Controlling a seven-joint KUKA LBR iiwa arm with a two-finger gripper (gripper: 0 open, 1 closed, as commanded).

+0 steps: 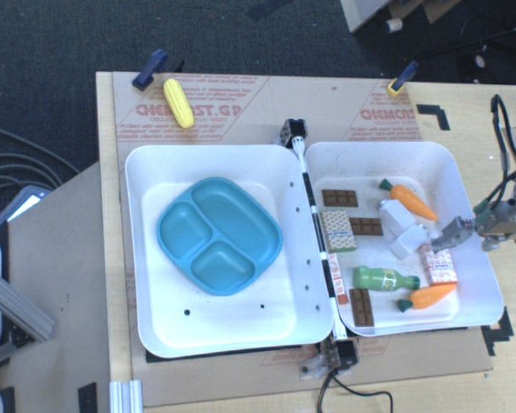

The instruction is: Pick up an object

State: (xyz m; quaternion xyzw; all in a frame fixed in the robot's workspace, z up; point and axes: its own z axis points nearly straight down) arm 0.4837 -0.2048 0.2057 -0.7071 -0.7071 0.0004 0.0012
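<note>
The arm is closing in for the pick: its gripper, whose grip I cannot tell, hangs by the right bin's right edge beside a white box and needs to drop onto one item

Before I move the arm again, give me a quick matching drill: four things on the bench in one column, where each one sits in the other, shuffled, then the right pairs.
Things:
1. blue plate
2. green bottle
3. yellow corn
4. gripper

Places:
A. on the cardboard, outside both bins, near the far left corner
B. over the right bin's right side, above a small box
C. lying in the left bin
D. lying in the right bin, near its front, beside a carrot

Pairs: 1-C, 2-D, 3-A, 4-B
</note>
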